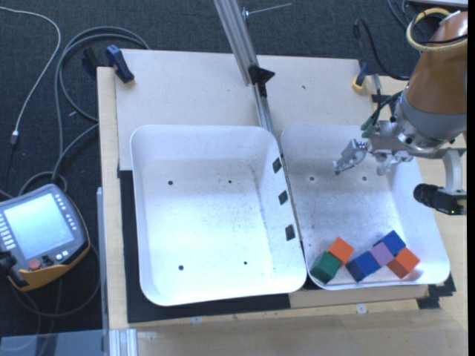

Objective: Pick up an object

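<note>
Several small blocks lie clustered at the near edge of the right bin (326, 199): a green one (324, 266), an orange one (341, 250), a blue one (363, 265), a purple one (381, 254), a second blue one (391, 241) and a second orange one (404, 262). My gripper (362, 167) hangs over the far part of the right bin, well behind the blocks. Its fingers are spread open with nothing between them.
The left bin (148, 154) sits beside the right one, with a divider between them bearing black tabs (283, 197). A slanted metal rail (237, 32) crosses the bench's far side. Cables and a teach pendant (37, 232) lie off the bench at left.
</note>
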Tool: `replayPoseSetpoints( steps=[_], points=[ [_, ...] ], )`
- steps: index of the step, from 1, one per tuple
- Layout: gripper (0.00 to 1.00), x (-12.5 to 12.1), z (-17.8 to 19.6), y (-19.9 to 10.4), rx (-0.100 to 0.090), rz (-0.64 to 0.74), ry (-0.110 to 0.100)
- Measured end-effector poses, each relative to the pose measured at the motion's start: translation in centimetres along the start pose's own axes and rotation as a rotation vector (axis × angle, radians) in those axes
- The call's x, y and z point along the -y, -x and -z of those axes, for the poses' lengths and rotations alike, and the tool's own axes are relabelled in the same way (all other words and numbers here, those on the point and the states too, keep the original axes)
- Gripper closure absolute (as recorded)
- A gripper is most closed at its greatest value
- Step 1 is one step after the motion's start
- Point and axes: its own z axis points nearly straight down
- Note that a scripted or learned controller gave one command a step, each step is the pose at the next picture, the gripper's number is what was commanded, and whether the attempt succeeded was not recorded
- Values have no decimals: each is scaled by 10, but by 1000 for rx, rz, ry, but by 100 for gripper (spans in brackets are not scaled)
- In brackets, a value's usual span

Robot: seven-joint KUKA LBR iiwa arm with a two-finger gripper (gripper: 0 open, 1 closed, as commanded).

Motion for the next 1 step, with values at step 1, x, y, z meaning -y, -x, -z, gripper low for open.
replayPoseSetpoints(
  steps=[1],
  points=[
    [0, 64, 4, -47, -3, 3, -6]
  ],
)
